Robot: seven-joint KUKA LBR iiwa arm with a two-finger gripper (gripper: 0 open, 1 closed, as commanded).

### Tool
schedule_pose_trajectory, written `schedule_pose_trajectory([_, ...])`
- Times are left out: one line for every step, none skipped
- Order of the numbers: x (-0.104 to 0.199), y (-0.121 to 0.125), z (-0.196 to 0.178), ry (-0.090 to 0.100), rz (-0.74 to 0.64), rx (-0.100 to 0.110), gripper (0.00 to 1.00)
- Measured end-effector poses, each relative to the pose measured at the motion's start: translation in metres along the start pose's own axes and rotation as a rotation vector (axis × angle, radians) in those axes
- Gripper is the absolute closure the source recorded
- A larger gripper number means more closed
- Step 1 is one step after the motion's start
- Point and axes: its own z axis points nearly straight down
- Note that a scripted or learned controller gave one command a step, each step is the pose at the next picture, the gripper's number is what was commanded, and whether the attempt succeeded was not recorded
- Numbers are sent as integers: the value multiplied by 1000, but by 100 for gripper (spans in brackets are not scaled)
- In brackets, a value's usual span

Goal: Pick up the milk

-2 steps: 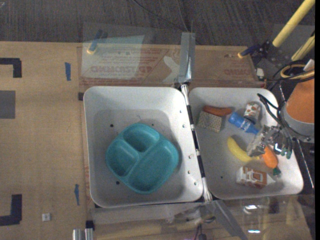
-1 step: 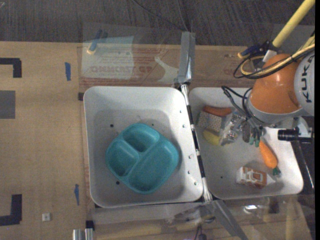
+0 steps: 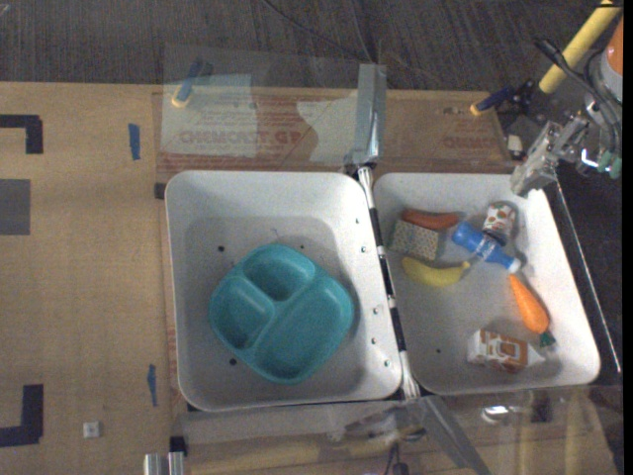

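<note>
The milk carton (image 3: 497, 349) lies on its side near the front of the right bin (image 3: 574, 265). A carrot (image 3: 530, 306) lies just behind it; farther back are a blue bottle (image 3: 485, 244) and a banana (image 3: 435, 271). The gripper (image 3: 531, 173) hovers over the bin's far right corner, holding nothing; its opening cannot be told.

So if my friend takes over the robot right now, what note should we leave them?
Gripper: over the top right corner of the right bin, nothing between its fingers; too blurry to tell open or shut.
Milk: probably the small carton lying near the bin's front right; another small carton stands at the back, so check the labels.
Also in that bin: carrot, banana, blue bottle.
Left bin: teal divided plate.
Done: nothing picked.
Left: reach in, grip the milk, lift it.
</note>
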Motion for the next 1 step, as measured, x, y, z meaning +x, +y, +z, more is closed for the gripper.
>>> schedule_pose_trajectory([-36,-68,-97,-3,-171,1,100])
